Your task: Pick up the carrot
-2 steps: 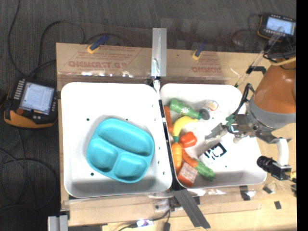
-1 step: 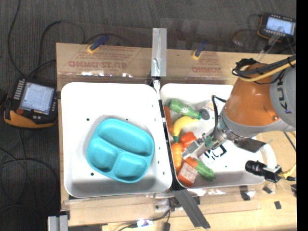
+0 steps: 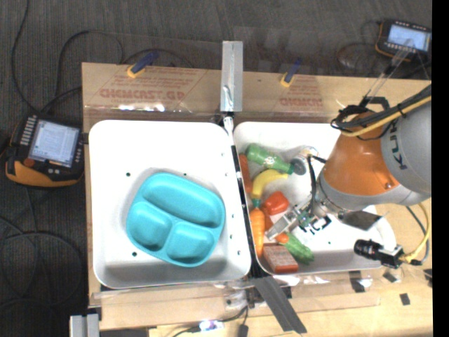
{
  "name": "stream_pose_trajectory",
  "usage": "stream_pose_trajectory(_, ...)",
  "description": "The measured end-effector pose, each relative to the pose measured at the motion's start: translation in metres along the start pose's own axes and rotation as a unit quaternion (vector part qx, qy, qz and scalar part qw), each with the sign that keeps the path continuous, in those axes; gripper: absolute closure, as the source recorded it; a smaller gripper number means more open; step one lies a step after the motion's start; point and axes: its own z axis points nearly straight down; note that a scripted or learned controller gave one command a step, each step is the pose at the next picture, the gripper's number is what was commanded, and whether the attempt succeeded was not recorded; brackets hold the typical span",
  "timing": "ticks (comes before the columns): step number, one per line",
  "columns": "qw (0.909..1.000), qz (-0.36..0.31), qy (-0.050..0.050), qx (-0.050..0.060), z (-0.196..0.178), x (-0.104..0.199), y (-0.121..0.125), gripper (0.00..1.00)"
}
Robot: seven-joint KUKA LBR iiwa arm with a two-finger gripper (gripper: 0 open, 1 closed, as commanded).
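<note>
White bins sit side by side on the tabletop (image 3: pixel 105 83); left bin (image 3: pixel 112 146) carries a blue divided tray (image 3: pixel 175 217). Right bin (image 3: pixel 330 135) holds toy food crowded at its left wall. Arm (image 3: pixel 365 167) reaches in from the right; gripper (image 3: pixel 298 220) low among the items, state cannot be told. Carrot (image 3: pixel 257 230) lies lengthwise against the left wall, beside a red block (image 3: pixel 276 203). Judged light, rigid, smooth plastic; grip across its thicker middle.
</note>
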Motion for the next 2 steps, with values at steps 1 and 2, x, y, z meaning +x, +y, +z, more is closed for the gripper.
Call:
stream_pose_trajectory(1, 0.9429, 0.333, -0.002, 0.000, -0.077, -0.084, 0.024, 0.00)
stream_pose_trajectory(2, 0.9549, 0.297, -0.003, 0.001, -0.044, -0.099, 0.123, 0.00)
